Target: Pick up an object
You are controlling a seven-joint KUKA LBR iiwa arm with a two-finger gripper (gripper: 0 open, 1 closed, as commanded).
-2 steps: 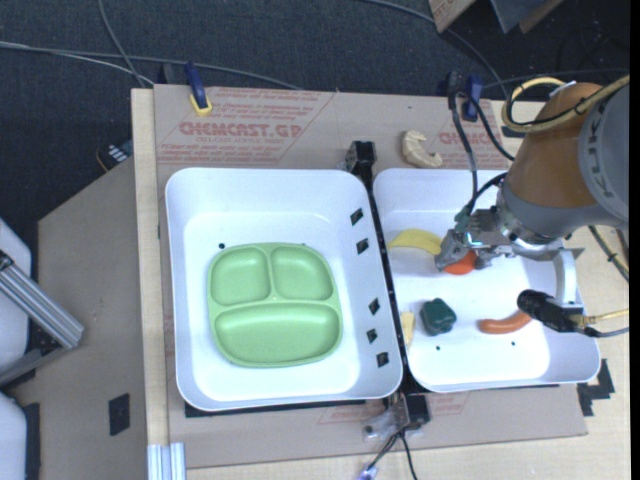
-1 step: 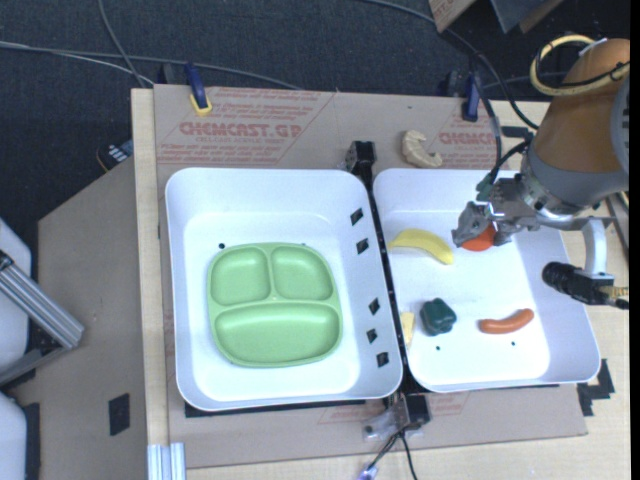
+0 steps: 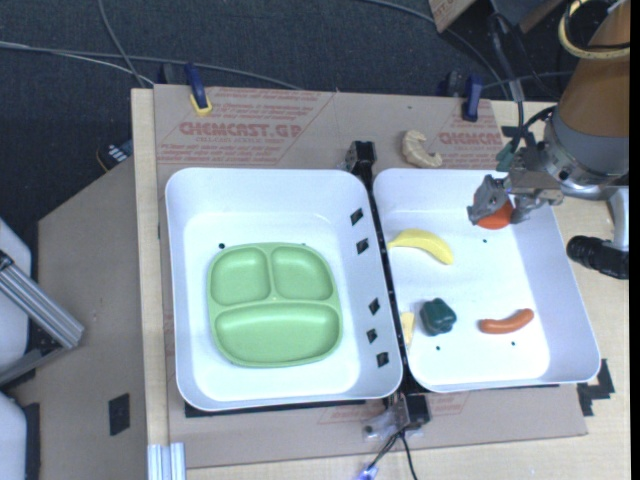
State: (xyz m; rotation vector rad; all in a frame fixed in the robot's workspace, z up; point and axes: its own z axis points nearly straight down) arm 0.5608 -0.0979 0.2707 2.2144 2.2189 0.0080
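My gripper (image 3: 492, 211) hangs over the far part of the right bin (image 3: 560, 298), reaching in from the right. A small red-orange object (image 3: 495, 221) shows at its tip, pinched between the grey fingers (image 3: 484, 200). Lying in the same bin are a yellow banana (image 3: 422, 246), a dark green lump (image 3: 437, 316) and an orange-red sausage (image 3: 506, 320). A thin yellow piece (image 3: 408, 326) rests against the bin's left wall.
The left bin (image 3: 190, 228) holds a green divided plate (image 3: 275, 303). A beige object (image 3: 421, 148) lies on the cardboard behind the bins. Clamps (image 3: 198, 93) (image 3: 471, 96) stand at the board's far edge. Cables run past the bench.
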